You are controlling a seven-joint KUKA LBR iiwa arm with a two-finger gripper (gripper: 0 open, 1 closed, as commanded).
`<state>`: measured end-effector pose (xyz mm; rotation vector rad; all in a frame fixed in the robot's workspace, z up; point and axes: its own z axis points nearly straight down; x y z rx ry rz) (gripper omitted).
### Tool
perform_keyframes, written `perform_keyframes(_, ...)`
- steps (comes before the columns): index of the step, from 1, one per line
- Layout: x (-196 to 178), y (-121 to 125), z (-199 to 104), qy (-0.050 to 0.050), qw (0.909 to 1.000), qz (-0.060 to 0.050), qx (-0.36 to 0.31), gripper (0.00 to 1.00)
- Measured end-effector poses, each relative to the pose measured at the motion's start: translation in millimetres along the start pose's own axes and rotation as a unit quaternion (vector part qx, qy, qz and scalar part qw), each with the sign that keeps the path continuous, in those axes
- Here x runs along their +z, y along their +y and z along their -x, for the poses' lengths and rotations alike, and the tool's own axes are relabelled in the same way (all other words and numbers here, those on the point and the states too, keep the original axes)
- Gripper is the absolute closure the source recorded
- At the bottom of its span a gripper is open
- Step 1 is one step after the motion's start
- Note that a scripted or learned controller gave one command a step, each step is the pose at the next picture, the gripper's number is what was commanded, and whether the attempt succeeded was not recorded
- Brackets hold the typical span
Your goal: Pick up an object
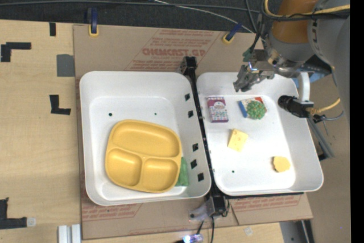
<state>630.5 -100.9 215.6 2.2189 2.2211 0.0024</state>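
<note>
My gripper (243,82) hangs over the far edge of the right bin (301,176), with nothing between its fingers. Below it in that bin lie a small purple-and-white packet (217,109), a green round toy with red and blue parts (253,108), a yellow wedge (238,140) and a small orange-yellow piece (281,164). The packet sits just down and left of the fingertips; the green toy is just below them.
The left bin (94,97) holds a yellow three-compartment plate (142,155) with a green thing (183,173) tucked at its right edge. A black divider (196,116) runs between the bins. Cardboard and wooden bench surround them.
</note>
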Motion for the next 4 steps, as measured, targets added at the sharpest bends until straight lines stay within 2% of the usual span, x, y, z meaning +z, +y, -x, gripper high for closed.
perform_keyframes(1,-24,0,0,0.0,1.0,-0.001,0.0,1.0)
perform_keyframes(2,-12,-19,-55,0.0,1.0,-0.003,-0.002,1.0)
perform_keyframes(4,-16,-62,-147,0.0,1.0,-0.003,-0.002,1.0)
